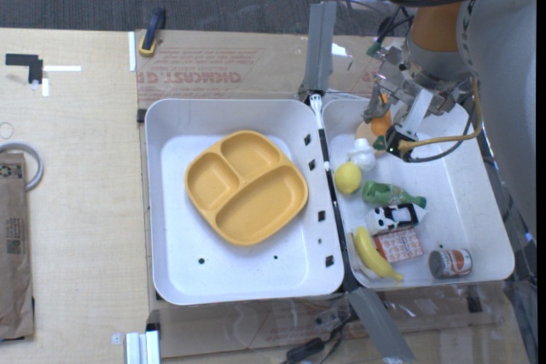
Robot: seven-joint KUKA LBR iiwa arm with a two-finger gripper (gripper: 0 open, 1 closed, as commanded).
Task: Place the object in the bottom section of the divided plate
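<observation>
A yellow divided plate (pixel 247 187) lies in the left bin (pixel 171 209), with two small sections at its upper left and one large section at its lower right; all three hold nothing. My gripper (pixel 386 122) hangs low over the back left corner of the right bin (pixel 478 209). A small orange object (pixel 380 128) shows right at its tip, partly hidden by it. Whether that object is gripped or just lying beneath is unclear.
The right bin holds a lemon (pixel 347 177), a white object (pixel 363 153), a green packet (pixel 388 193), a black-and-white item (pixel 395 217), a banana (pixel 373 254), a red-and-white box (pixel 398 246) and a small can (pixel 450 262). The divider wall (pixel 324 175) separates the bins.
</observation>
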